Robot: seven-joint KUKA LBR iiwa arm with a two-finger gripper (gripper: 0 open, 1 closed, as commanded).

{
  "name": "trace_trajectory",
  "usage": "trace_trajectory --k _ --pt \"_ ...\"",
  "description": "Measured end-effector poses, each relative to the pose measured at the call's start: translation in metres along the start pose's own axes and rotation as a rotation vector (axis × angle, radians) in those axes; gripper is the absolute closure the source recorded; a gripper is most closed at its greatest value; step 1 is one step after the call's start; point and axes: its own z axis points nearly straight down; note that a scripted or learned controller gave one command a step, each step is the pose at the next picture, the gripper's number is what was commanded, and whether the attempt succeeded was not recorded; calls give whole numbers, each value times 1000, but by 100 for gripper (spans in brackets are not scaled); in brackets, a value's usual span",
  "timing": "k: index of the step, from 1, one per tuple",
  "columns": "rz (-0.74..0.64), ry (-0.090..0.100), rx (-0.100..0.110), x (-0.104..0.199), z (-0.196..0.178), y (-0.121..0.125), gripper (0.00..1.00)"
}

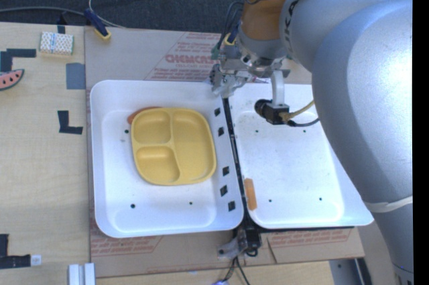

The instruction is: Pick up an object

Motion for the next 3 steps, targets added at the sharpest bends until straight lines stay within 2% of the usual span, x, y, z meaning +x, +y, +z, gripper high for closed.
trace_trajectory --k 1,2,3 --pt "0 -1 0 0 0 0 0" --pt "-1 -1 1 0 -9 0 100" --pt "-1 -1 1 0 -9 0 0"
